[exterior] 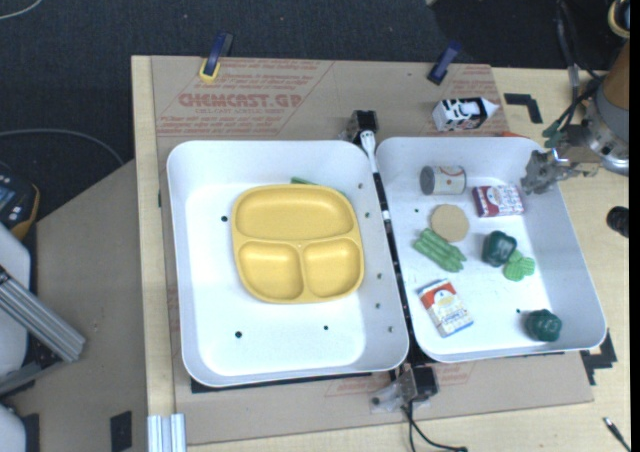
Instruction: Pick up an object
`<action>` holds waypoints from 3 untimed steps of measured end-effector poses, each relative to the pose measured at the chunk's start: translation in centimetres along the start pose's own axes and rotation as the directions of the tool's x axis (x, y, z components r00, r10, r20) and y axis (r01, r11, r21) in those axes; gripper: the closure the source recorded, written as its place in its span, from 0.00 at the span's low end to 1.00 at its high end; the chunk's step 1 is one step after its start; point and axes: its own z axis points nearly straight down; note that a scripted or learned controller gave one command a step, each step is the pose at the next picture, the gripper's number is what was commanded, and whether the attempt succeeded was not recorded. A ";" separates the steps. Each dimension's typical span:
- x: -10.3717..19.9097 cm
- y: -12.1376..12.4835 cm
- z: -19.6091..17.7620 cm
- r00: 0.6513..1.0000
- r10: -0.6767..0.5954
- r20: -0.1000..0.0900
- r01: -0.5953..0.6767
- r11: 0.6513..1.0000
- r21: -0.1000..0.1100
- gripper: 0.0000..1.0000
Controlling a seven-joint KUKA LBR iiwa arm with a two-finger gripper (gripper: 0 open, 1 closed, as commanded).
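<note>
a dark green toy lies nearest, in the right bin among small objects. the hand hovers at that bin's far right rim; its state, i cannot tell. descending there risks clipping the rim.

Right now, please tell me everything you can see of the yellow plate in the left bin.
The yellow plate looks like smooth, matte plastic. It has a rounded-square shape with three compartments: one wide at the far side, two smaller at the near side. It lies flat, right side up, on the floor of the left bin, slightly rotated. Something small and green shows at its far edge.
</note>
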 end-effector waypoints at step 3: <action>9.9 1.5 -1.2 1.000 -0.005 -0.005 0.005 1.000 0.006 1.00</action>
